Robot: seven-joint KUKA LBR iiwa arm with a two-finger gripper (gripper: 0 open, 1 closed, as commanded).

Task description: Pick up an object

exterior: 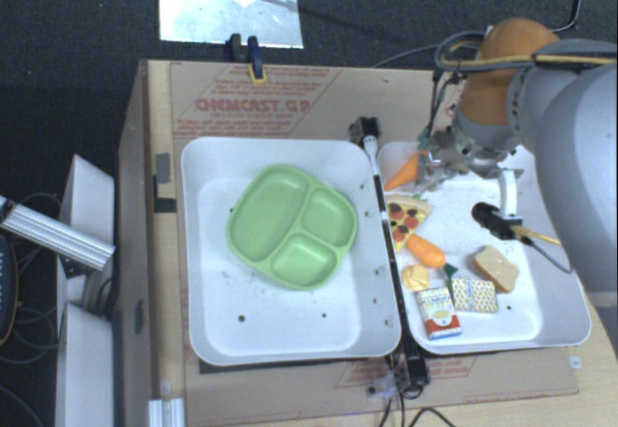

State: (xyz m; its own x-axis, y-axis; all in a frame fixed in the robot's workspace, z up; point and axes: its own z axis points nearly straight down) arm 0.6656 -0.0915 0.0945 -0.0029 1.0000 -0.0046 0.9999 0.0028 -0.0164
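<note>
You see 2 white bins on the table (251,101). The left bin (217,319) holds a green divided plate (293,225). The tool (446,162) hangs over the far left corner of the right bin (560,319), just beside an orange carrot (403,172); you cannot tell how wide it stands or whether it grips anything. Nearer lie a pizza slice (406,215), another carrot (426,250), a bread piece (495,268) and small packets (439,310).

Reached in from the right, grey arm (570,126) bulking large at the frame edge. Orange band (502,63) above the wrist, wrist bent downward. Gripper (446,162) lowered, fingers hidden beneath the wrist.
</note>
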